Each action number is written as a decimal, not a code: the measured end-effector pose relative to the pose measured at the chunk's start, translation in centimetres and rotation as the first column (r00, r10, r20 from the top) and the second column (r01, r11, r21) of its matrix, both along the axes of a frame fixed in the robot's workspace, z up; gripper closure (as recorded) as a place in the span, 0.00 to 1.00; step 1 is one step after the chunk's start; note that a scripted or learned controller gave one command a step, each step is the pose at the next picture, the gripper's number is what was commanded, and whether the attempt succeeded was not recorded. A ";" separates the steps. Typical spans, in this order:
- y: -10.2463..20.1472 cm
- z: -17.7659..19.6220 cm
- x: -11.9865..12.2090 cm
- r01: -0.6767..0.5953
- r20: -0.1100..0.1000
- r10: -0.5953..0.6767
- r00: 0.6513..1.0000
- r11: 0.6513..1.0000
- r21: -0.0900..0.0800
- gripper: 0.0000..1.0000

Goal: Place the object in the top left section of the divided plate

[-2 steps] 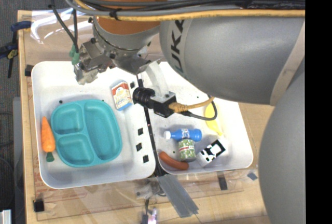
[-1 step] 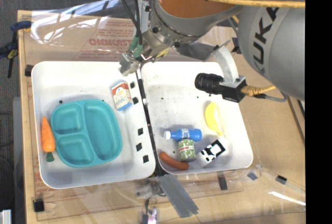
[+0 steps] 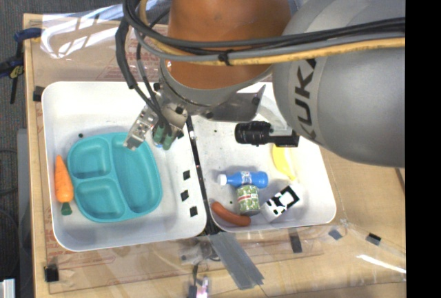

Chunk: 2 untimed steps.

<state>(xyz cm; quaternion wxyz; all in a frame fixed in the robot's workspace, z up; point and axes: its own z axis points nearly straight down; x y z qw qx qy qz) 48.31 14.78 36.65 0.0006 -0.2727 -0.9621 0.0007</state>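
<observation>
A teal divided plate [image 3: 114, 178] lies in the left bin [image 3: 55, 103], with two small sections on its left and one large section on its right. My gripper [image 3: 153, 132] hangs over the plate's upper right rim, under the arm's big orange joint. A small dark-green object [image 3: 164, 136] shows right at the gripper's tip, above the divider between the bins. Whether it is held is unclear from this angle. The plate's top left section [image 3: 89, 155] lies left of the gripper and has nothing in it.
An orange carrot [image 3: 63, 181] lies against the plate's left side. The right bin [image 3: 324, 186] holds a blue-capped bottle [image 3: 242, 179], a small can [image 3: 249, 199], a sausage [image 3: 231, 214], a banana [image 3: 284, 160] and a black-and-white block [image 3: 282, 201]. The arm covers both bins' far halves.
</observation>
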 end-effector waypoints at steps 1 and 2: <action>1.7 -16.3 -0.7 -0.214 -0.002 0.214 0.977 0.977 0.000 1.00; 7.0 -7.0 5.0 -0.380 0.004 0.380 0.925 0.925 0.000 1.00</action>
